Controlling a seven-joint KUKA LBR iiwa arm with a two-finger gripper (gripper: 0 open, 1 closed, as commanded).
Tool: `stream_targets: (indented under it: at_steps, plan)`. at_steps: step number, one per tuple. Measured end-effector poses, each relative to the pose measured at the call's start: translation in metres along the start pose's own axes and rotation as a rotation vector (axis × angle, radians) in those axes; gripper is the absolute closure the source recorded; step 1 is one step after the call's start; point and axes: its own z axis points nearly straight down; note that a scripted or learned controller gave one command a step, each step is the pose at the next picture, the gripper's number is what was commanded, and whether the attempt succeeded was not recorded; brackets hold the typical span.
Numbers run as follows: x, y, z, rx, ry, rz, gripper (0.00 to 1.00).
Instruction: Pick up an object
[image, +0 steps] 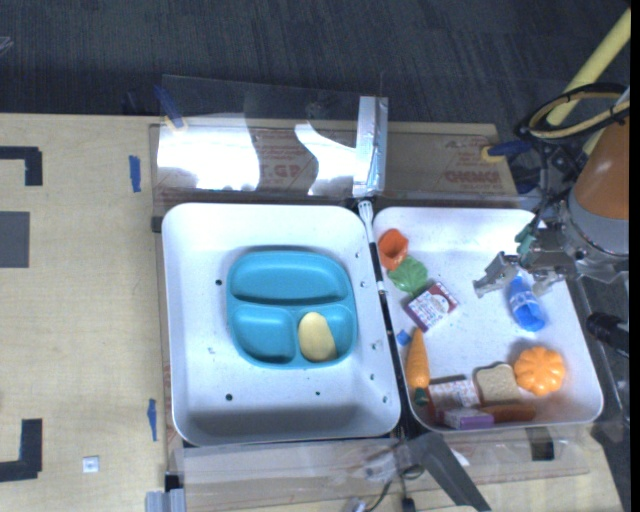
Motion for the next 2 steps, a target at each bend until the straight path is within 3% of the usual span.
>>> stream_targets:
  at_steps: [1, 2]
  plan:
    - [0.018, 0.031, 0.107, 0.007, 0.002, -0.174, 0.00]
    - [0.031, 0.076, 0.133, -0.016, -0.004, -0.243, 0.00]
